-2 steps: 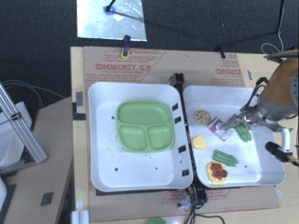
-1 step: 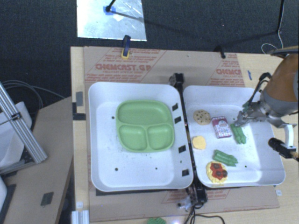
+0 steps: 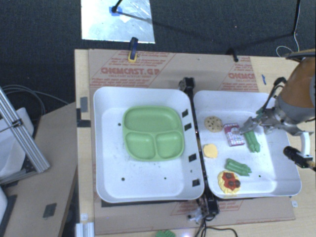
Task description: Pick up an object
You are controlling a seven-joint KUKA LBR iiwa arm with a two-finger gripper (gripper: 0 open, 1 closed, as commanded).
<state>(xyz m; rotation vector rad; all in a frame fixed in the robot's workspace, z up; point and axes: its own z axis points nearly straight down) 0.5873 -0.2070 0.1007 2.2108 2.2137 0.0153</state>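
Camera view, from above at a slant. Two shallow white bins sit side by side on the surface (image 3: 84, 147), over a sheet of brown printed cardboard (image 3: 163, 68).

Left bin (image 3: 106, 181): holds one pale green divided plate (image 3: 152, 133), three compartments, lying flat near the bin's middle. Nothing rests in any compartment.

Right bin (image 3: 281, 179): holds several small toy food items.
- Chocolate-chip cookie (image 3: 214, 123), round, toward the upper left of the bin.
- Yellow round piece (image 3: 211, 151), below the cookie and apart from it.
- Pink and white packet (image 3: 234, 135), right of the cookie, near the bin's centre.
- Green vegetable piece (image 3: 253, 141), elongated, just beside the packet's right edge.
- Second green vegetable piece (image 3: 238, 167), lying at a slant lower in the bin.
- Pizza slice (image 3: 229, 181), yellow with red topping, at the lower left, just below the second green piece.

Arm: the grey arm with the orange band (image 3: 301, 90) reaches in from the right, over the right bin. The end effector (image 3: 248, 126) is low over the packet and the upper green piece, its tip at the packet's upper right corner. How far its fingers are spread cannot be made out, and no item can be seen between them. Every item appears to lie on the bin floor.

Outside the bins: a yellow and black clamp (image 3: 132, 50) at the far edge of the cardboard; a shiny silver sheet (image 3: 118, 14) on the dark floor beyond it.
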